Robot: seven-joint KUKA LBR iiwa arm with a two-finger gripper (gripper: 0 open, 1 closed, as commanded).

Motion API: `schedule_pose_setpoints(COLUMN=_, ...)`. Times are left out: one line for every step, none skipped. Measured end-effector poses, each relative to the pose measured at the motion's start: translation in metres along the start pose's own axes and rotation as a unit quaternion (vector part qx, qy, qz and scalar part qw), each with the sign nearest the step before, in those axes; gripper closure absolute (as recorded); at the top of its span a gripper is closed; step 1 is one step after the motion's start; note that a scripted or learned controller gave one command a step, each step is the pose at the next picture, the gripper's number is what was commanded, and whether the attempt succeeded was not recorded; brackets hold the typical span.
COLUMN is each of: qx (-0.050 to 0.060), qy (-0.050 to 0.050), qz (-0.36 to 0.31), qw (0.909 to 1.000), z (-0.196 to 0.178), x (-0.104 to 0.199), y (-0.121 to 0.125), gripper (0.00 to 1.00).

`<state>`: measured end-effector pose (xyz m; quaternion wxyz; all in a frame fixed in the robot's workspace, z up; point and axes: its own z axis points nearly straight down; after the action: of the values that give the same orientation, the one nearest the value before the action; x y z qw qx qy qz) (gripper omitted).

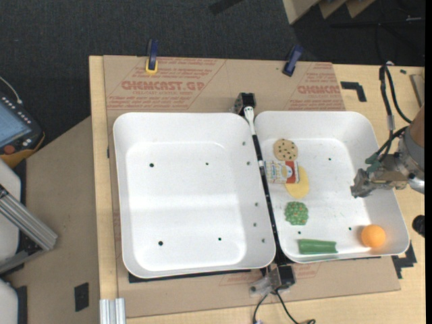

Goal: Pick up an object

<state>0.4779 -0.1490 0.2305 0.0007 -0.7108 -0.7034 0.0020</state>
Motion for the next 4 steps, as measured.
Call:
schedule_pose_setpoints(qx=0.005, qy=0.004, qz=-0.006, qw=1.0, z=0.14, x=0.044, y=0.0, gripper=1.0)
schedule_pose_setpoints(qx=-0.009, qy=0.002, qz=-0.01, qw=0.9999, z=0.039, x=0.107, y=0.064, gripper=1.0)
schedule_pose_setpoints(qx=-0.008, qy=0.002, qz=-0.01, qw=0.9999, z=-0.057, x=0.173, y=0.078, gripper=1.0)
schedule_pose_setpoints(qx=-0.006, qy=0.003, qz=-0.009, qw=0.9999, z=-0.121, x=0.221, y=0.034, gripper=1.0)
